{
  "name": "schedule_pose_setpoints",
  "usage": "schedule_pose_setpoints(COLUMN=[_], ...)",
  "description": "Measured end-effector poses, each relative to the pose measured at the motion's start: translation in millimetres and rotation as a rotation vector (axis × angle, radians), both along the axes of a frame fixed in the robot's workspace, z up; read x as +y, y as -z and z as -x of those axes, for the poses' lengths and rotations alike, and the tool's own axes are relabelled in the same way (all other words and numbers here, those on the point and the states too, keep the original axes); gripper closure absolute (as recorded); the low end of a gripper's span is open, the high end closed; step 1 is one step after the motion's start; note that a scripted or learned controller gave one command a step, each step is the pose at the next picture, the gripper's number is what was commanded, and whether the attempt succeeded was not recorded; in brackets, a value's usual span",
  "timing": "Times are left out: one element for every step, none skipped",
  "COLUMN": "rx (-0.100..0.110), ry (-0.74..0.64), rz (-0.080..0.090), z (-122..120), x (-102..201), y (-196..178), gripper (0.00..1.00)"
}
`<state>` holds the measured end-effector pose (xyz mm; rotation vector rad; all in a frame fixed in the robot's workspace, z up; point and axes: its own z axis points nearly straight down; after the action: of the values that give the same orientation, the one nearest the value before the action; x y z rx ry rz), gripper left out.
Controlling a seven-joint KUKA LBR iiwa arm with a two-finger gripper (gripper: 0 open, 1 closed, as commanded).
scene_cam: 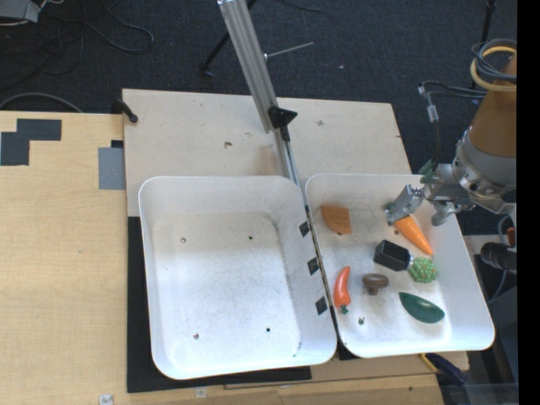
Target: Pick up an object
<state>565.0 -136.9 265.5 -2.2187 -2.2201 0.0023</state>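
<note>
2 white bins sit side by side on a pale wooden worktop [211, 133] above dark carpet [126, 49] strewn with cables. The claw [419, 207], fingers spread apart, holds the orange carrot [415, 233] over the right bin [472, 327].

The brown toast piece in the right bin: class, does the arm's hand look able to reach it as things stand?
Probably yes. The toast piece lies alone at the right bin's upper left, nothing on it, and the hand hangs nearby above the carrot.
</note>
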Motion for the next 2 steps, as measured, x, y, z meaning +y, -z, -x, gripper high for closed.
schedule_pose_setpoints(rx=[-0.001,0.006], ry=[0.002,0.001], rz=[0.000,-0.001], z=[0,-2], x=[-1,-7], y=[0,61], gripper=[0.00,0.00])
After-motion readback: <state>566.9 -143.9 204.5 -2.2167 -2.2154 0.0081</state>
